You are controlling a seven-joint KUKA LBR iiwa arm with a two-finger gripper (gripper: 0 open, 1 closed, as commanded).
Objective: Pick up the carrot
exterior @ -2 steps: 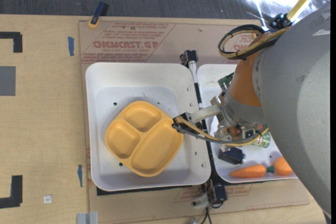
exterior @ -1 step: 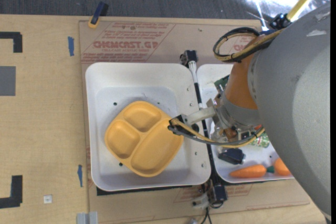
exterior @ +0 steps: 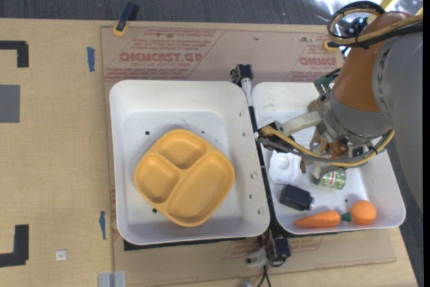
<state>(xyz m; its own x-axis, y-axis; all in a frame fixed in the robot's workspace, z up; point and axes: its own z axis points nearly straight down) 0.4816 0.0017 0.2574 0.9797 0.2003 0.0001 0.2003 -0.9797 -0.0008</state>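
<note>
Two white bins were observed side by side. The carrot [exterior: 319, 219] was found lying along the near wall of the right bin [exterior: 393, 195], beside an orange ball [exterior: 363, 212]. The gripper [exterior: 328, 155] was positioned above that bin, apart from the carrot; its opening could not be determined. A yellow divided plate [exterior: 183, 176] was noted in the left bin [exterior: 127, 144].

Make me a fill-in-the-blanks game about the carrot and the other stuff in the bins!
1. The carrot lies in the ____ bin.
2. The yellow divided plate has ____ compartments.
3. Right next to the carrot's green end sits a round fruit, an ____.
4. The small black block sits just ____ the carrot in the picture.

Missing words: right; three; orange; above
</note>
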